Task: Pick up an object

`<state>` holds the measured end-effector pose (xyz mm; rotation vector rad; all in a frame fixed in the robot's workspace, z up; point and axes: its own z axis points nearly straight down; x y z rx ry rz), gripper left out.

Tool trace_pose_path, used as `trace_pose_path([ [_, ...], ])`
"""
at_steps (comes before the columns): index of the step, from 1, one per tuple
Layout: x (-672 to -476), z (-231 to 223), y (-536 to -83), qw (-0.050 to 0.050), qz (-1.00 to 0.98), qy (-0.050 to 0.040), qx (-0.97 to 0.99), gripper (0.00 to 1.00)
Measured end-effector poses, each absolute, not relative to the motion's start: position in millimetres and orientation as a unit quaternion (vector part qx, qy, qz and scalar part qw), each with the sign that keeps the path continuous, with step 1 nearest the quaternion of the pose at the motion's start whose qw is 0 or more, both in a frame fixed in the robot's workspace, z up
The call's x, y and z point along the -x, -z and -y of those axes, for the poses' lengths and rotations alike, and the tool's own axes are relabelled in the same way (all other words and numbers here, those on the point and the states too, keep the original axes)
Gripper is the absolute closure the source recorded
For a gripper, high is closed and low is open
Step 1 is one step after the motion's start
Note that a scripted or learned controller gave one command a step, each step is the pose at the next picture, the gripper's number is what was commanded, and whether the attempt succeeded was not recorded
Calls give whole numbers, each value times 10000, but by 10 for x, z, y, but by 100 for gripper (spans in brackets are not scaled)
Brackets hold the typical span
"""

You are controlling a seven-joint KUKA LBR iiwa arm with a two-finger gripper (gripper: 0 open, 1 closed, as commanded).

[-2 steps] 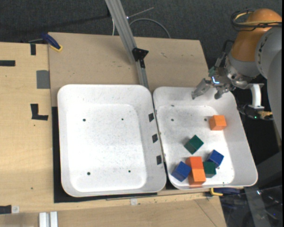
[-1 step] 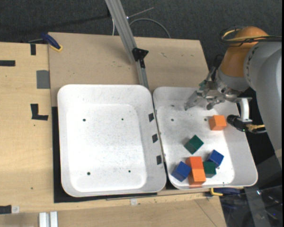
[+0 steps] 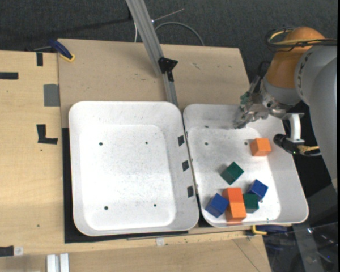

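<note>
claw (image 3: 242, 119) hangs low over the right bin's (image 3: 215, 118) far end.

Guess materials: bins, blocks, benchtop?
Bins: likely moulded plastic, white, slightly glossy; rounded corners and raised rims.
Blocks, e.g. the orange block: probably painted wood or plastic; solid matte colours, crisp edges. Can't tell which.
Benchtop: looks like plywood or fibreboard, unfinished tan, scuffed.

We record a tan wooden bench top (image 3: 119, 72) bearing black tape marks (image 3: 43, 134) and a grey patch (image 3: 51, 94), dark grey carpeted floor (image 3: 73, 10) beyond it, and a slanted aluminium rail (image 3: 147, 27) crossing above
</note>
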<state>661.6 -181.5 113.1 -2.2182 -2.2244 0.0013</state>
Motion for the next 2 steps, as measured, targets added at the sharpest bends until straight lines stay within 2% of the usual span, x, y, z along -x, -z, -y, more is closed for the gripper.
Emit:
trace_pose_path([
  [2, -6706, 1719, -2223, -21, 7077, 15, 7065, 100],
])
